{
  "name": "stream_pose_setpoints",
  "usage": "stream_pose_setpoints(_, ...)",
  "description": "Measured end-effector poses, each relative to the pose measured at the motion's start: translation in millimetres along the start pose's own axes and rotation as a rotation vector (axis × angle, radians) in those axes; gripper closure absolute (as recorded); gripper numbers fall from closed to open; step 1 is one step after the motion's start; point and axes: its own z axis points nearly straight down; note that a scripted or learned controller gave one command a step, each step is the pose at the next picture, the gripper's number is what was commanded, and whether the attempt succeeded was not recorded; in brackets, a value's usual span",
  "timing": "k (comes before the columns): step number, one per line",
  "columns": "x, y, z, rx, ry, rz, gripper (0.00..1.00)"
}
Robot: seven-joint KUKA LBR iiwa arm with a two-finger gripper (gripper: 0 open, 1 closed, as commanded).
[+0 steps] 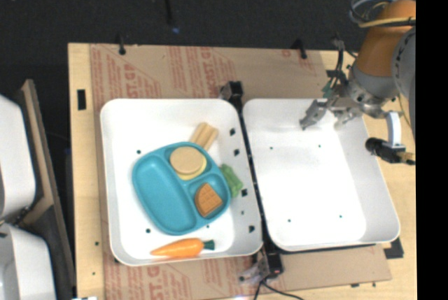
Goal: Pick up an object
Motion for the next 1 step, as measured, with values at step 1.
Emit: stream_pose_setpoints(1, -11.5, 8.2, -31.3, -0.006, 0.0, -0.002, 0.0)
